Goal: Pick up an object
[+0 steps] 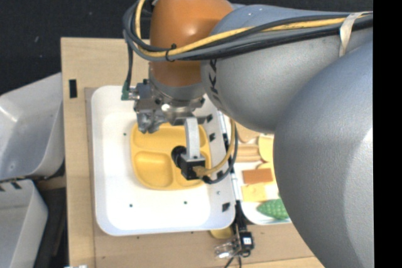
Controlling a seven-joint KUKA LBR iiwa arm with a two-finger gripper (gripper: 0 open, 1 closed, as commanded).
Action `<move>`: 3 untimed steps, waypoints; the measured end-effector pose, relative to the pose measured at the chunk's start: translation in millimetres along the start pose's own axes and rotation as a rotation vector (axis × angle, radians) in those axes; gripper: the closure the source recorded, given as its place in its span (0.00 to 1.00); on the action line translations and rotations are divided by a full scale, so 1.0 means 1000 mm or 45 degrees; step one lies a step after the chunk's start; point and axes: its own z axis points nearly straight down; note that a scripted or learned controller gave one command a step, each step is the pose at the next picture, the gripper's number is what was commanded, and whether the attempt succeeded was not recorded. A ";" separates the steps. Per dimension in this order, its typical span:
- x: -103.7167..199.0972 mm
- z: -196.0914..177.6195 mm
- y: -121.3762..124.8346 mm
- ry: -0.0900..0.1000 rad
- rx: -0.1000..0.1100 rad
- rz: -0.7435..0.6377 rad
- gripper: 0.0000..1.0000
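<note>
Camera view: a pale wooden desk [76, 66] carries two shallow white bins side by side. The nearer bin [116, 201] sits at the middle of the frame. The second bin [251, 215] lies to its 3 o'clock and is largely covered by the arm.

The grey arm [295, 91] comes in from 3 o'clock and fills the 1 to 5 o'clock part of the frame. Its orange band [182, 16] stands just above centre, with black and yellow cables looped around it.

Below the band, the grey metal fingers [149, 121] hang over the middle bin, at the 11 o'clock rim of a yellow divided dish [154, 163]. The wrist hides them from above, so I cannot tell how far apart they are, or whether they touch the dish. Nothing can be seen held between them.

The yellow dish lies flat on the bin floor, toward the bin's 3 o'clock side. Its 9 o'clock compartment is in plain sight, and its 2 o'clock part is under the wrist.

In the second bin, an orange block [257, 176] lies just above a green leafy piece [274, 209].
</note>
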 end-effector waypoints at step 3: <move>-0.020 -0.070 -0.013 -0.011 0.005 0.021 1.00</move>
